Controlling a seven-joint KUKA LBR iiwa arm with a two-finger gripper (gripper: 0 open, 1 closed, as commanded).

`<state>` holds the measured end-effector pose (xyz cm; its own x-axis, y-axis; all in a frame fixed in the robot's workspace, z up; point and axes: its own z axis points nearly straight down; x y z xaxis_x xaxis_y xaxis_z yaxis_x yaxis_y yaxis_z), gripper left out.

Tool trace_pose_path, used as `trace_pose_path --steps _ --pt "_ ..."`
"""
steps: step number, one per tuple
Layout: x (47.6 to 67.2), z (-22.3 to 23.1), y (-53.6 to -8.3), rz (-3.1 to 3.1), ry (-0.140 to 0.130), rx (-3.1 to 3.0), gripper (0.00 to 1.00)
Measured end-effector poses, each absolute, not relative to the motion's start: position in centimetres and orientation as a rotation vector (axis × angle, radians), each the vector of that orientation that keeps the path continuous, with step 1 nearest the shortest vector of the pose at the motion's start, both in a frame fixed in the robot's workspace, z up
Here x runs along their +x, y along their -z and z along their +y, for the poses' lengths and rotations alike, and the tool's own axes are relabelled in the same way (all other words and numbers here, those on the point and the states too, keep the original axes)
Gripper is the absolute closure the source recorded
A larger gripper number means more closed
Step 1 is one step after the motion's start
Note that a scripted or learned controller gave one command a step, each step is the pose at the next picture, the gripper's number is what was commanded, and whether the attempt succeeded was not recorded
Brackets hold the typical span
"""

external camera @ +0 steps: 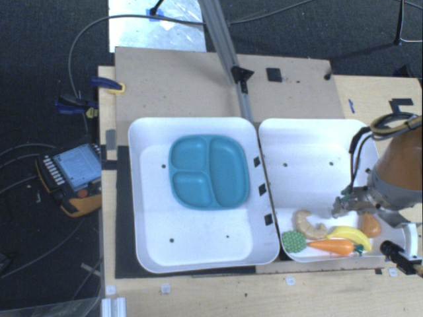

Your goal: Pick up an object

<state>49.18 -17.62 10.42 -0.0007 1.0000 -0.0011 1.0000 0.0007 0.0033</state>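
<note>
Camera view: banana (pixel 349 234) just below gripper (pixel 348 205).

High slanted overhead; both bins (pixel 198 127)

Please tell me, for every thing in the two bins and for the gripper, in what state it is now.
Teal plastic plate with three compartments: flat in the left white bin.
Yellow toy banana: lying at the near edge of the right white bin.
Orange toy carrot: lying beside the banana.
Tan curved toy: lying by the carrot.
Green round toy: at the bin's near corner.
Small orange round toy: beside the banana.
Gripper: low over the toys.
</note>
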Motion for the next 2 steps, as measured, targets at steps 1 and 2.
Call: trace_pose_path --steps 1,2 --pt "49.4 -17.4 -16.8 2.221 -0.006 2.211 1.00" --pt "49.6 -17.5 -22.2 2.222 -0.006 2.210 1.00"
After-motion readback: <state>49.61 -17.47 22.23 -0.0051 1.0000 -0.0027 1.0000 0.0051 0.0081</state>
